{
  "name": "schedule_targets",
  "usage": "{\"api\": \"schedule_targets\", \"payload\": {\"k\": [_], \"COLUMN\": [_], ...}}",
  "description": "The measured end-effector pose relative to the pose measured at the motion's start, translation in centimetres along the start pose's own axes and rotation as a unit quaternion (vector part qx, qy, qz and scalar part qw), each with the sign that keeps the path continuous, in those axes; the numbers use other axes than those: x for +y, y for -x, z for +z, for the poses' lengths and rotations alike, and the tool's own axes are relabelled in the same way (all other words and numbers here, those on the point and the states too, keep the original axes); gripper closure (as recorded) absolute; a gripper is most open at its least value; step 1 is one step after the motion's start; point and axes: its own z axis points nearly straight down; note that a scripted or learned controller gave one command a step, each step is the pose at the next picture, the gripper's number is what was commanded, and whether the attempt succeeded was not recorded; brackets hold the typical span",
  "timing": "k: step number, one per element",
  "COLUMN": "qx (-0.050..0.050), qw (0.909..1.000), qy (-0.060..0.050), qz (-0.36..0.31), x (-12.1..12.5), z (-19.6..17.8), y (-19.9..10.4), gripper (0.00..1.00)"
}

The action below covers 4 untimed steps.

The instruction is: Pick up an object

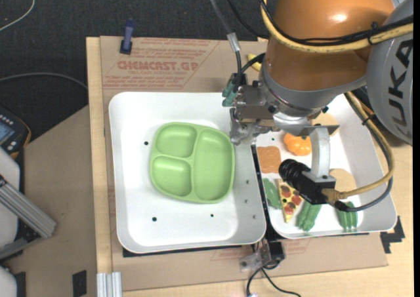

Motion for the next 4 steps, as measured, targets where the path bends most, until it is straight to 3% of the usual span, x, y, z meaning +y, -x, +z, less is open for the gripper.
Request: {"api": "schedule_targets", "payload": {"k": [1, 2, 3, 4], "qx": [0.0, -0.002, 0.002, -0.001], "qw": [1.0, 1.0, 1.0, 1.0], "qy": [0.001, -0.009, 0.002, -0.003], "qz": [0.0, -0.001, -0.004, 0.001], "x": [0.0, -0.4, -0.1, 3.0], "z": [-1.0, 16.1, 10.1, 26.9], "y": [-0.1, -2.9, -8.7, -9.4], "gripper": [1.0, 1.0, 1.0, 1.0]}}
